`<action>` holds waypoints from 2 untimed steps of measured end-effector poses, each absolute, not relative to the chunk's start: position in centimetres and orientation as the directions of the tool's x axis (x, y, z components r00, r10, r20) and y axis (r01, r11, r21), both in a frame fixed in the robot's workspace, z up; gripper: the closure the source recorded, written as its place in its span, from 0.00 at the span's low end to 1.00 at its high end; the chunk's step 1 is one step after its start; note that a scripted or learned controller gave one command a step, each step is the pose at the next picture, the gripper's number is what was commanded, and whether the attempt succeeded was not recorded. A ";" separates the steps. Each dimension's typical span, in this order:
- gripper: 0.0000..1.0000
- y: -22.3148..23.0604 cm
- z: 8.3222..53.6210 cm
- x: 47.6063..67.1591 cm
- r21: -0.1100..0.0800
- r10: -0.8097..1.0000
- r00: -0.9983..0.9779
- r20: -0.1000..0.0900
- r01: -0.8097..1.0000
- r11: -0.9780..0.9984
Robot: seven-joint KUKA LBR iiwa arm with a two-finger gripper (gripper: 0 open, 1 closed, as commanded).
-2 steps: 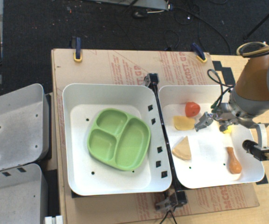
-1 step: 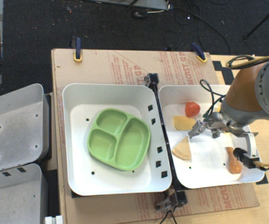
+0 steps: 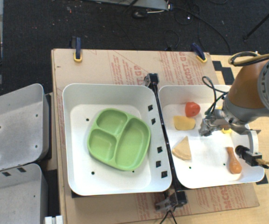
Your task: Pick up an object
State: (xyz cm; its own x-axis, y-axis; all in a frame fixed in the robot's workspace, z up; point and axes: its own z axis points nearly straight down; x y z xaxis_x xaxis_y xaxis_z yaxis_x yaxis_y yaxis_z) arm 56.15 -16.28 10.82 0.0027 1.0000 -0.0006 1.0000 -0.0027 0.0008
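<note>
- Four food toys lie in the right bin (image 3: pixel 218 183): red ball (image 3: pixel 192 108), yellow piece (image 3: pixel 184 122), wedge (image 3: pixel 182 149), orange drumstick (image 3: pixel 233 160).
- The claw (image 3: pixel 208 126) hangs beside the yellow piece.
- A green plate (image 3: pixel 119 139) sits in the left bin (image 3: pixel 78 171).

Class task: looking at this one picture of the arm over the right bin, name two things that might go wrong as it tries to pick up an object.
1. The gripper sits between the yellow piece and a small yellow item, so it may nudge one aside instead of grasping it.
2. The red piece, the yellow piece and the tan wedge lie close together; reaching for one could disturb its neighbours.
</note>
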 end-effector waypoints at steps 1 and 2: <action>1.00 -16.4 15.1 56.5 0.004 1.000 -0.001 -0.001 1.000 0.001; 1.00 -15.8 21.3 56.9 0.007 1.000 -0.003 -0.002 1.000 0.003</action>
